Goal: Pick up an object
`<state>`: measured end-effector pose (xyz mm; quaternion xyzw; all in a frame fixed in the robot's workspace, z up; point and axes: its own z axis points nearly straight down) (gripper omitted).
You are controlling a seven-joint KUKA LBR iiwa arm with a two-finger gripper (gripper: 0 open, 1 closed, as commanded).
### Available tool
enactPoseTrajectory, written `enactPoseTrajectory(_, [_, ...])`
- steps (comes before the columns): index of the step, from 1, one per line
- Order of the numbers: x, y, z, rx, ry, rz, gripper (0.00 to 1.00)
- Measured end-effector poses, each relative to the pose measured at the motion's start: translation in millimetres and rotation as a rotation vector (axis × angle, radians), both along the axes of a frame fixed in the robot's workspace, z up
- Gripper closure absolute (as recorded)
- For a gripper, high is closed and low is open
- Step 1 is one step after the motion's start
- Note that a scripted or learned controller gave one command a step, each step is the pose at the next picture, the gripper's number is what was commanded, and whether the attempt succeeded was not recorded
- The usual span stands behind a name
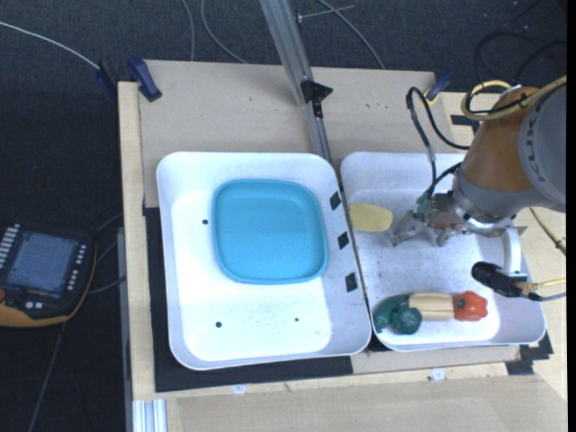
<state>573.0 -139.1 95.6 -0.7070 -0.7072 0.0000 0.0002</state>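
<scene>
End effector [407, 229] hangs low in our right bin [396, 268], beside the yellow piece [371, 217] near its left wall; we cannot tell its opening; nothing visibly held.

A single robot arm [531, 142] is reaching in from the right side of the camera view. Its upper part is showing as a thick grey cylinder at the right edge, with an orange band [490, 151] wrapping the section just above the wrist. Below the band, a grey wrist housing is narrowing towards the hand [402, 230], which is pointing leftward and slightly downward. The hand's metal fingers [400, 232] are extending to the left, low down; the angle is making it unclear how far apart they are sitting. Dark cables are looping around the wrist and trailing off behind it.
</scene>
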Motion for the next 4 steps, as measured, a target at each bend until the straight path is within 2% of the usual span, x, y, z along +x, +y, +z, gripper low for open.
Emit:
enactPoseTrajectory(1, [0.5, 0.1, 10.8, 0.000, -0.002, 0.000, 1.00])
enactPoseTrajectory(3, [-8.3, -3.0, 122.2, -0.001, -0.006, 0.000, 1.00])
enactPoseTrajectory(4, [-7.8, -3.0, 142.6, -0.001, -0.003, 0.000, 1.00])
